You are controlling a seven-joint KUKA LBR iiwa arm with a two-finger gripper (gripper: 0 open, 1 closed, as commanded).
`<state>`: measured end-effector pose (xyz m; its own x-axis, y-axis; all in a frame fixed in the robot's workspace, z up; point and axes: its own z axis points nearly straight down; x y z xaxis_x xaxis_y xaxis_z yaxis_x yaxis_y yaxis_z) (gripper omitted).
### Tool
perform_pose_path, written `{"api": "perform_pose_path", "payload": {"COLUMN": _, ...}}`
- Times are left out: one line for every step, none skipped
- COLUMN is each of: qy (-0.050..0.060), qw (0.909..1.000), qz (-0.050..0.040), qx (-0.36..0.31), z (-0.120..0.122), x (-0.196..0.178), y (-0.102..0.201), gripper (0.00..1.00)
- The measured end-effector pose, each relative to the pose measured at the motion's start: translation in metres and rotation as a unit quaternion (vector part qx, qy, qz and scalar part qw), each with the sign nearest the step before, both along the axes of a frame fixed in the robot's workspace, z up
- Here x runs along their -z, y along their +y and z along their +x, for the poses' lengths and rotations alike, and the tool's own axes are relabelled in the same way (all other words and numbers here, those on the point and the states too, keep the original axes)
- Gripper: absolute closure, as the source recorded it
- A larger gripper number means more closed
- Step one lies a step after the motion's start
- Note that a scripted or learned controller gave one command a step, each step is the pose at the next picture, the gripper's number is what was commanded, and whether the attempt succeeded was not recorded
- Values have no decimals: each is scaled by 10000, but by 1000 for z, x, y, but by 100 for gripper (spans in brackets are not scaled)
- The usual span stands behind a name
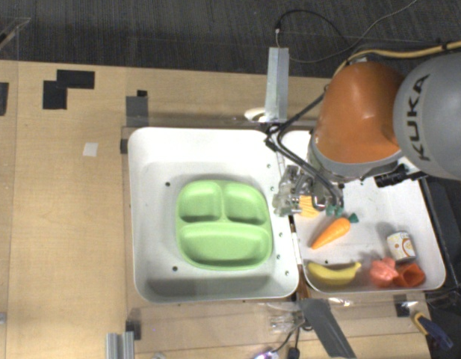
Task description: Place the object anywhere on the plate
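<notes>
A light green plate (223, 226) with three compartments lies in the middle of the left bin (152, 200) with nothing on it. My gripper (301, 199) hangs low over the left edge of the right bin (428, 219), just right of the wall between the bins. A small yellow object (311, 209) shows right beneath the gripper, partly hidden by it. I cannot tell whether the gripper is touching it. The orange band and grey arm cover the back of the right bin.
An orange carrot (331, 231) lies just right of the gripper. A banana (333, 272) rests along the right bin's front edge. A small can (400, 245), a pink object (383, 272) and an orange cup (412, 276) sit at its front right.
</notes>
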<state>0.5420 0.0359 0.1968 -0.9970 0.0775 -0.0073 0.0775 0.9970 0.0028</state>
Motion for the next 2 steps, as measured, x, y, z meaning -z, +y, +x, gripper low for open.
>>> {"api": "perform_pose_path", "payload": {"qy": -9, "qw": 10000, "qz": -11, "qx": 24, "z": -53, "x": -42, "y": -76, "gripper": 100}}
{"api": "perform_pose_path", "payload": {"qy": 0, "qw": 9771, "qz": -20, "qx": -2129, "z": -54, "x": 12, "y": -82, "gripper": 100}}
